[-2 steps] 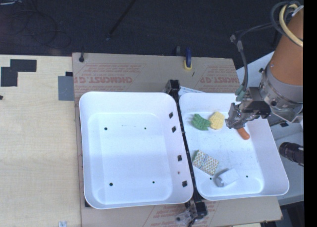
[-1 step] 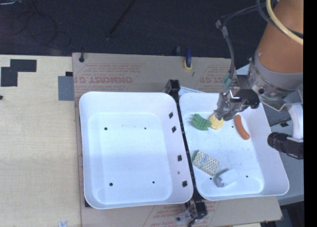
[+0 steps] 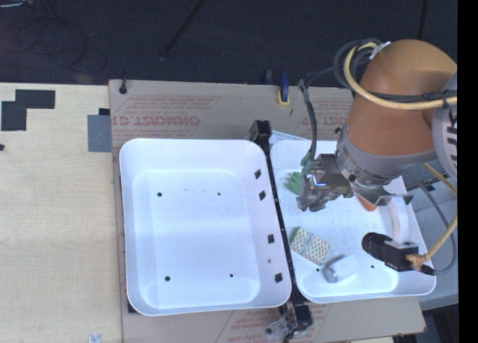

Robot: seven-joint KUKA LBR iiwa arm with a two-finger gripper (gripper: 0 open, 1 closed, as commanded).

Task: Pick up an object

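The gripper (image 3: 312, 196) hangs low over the bin on the view's right (image 3: 373, 289), in that bin's far half and close to its inner wall. From this slanted view above I cannot tell whether it is spread or closed, and nothing can be seen pinched in it. The arm (image 3: 396, 102) above it hides much of the bin's far right part behind its broad orange-brown wrist.

Just beside the gripper, on its left in the view, lies a small green object (image 3: 296, 181) on the bin floor; whether the two touch cannot be made out. A little nearer the camera lies a flat packet (image 3: 309, 244) with a pale chequered pattern, set at an angle. Nearer still, by the front rim, is a small pale grey object (image 3: 333, 270). A bit of something orange (image 3: 367, 202) peeks out from under the wrist.

The left bin (image 3: 194, 222) sits alongside, and a row of black clips (image 3: 270, 238) runs down the seam between the two. Both bins rest on a cardboard sheet (image 3: 187, 113) with red printing, which lies on a pale wooden bench (image 3: 52, 222).
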